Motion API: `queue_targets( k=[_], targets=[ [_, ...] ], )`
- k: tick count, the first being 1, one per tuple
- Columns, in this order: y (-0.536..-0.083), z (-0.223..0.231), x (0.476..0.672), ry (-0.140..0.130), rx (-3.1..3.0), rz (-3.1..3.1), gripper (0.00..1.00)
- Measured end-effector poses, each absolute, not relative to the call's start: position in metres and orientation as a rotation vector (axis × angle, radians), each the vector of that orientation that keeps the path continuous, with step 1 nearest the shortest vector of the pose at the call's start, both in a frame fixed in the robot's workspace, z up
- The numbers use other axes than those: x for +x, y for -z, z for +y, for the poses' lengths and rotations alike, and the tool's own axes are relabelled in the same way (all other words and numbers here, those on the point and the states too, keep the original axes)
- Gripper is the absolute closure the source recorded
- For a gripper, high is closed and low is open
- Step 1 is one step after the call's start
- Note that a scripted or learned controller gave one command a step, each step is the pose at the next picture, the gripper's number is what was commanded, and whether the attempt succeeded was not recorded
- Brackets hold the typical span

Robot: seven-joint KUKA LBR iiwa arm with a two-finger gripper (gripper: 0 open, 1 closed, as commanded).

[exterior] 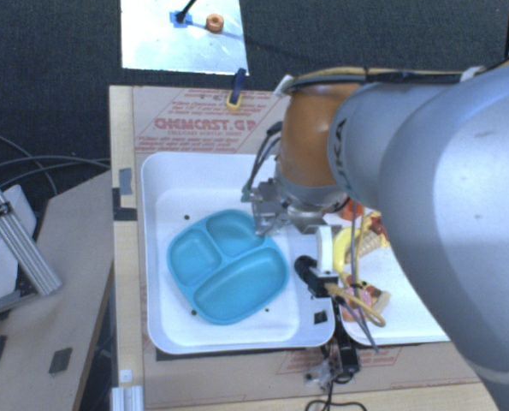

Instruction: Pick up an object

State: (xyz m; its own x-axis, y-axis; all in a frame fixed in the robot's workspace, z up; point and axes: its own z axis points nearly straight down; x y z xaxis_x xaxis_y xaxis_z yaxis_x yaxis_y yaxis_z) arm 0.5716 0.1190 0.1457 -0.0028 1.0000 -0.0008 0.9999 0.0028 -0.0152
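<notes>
Jaws first: I cannot tell how wide they are, or if they have hold of anything. The gripper is small and dark, and it sits tucked under the big arm.

Closest to us, a bunch of black wires sits at the front edge of the bench. Just behind them are the two white bins.

The left bin has a blue plate lying flat in it. The plate has three parts, two small ones and one big one. It is turned a bit crooked in the bin.

The right bin has a yellow piece and a little pile of pale, orange and red things.

The gripper is down at the far right rim of the blue plate. I cannot tell if it touches the plate.

The grey arm, with its orange band, comes in from the right. It hides most of the right bin.

Off to the left, a silver metal rail leans by a wooden side table.

Farther back is brown cardboard with red letters. A small yellow and blue thing is at its far edge. Farthest away is a shiny sheet with an orange ring on it.
</notes>
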Motion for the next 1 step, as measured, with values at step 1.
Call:
queue_targets(
  k=[1],
  targets=[
    [-0.2543, 0.1748, 0.5392, 0.015, -2.211, -2.234, 1.0]
  ],
)
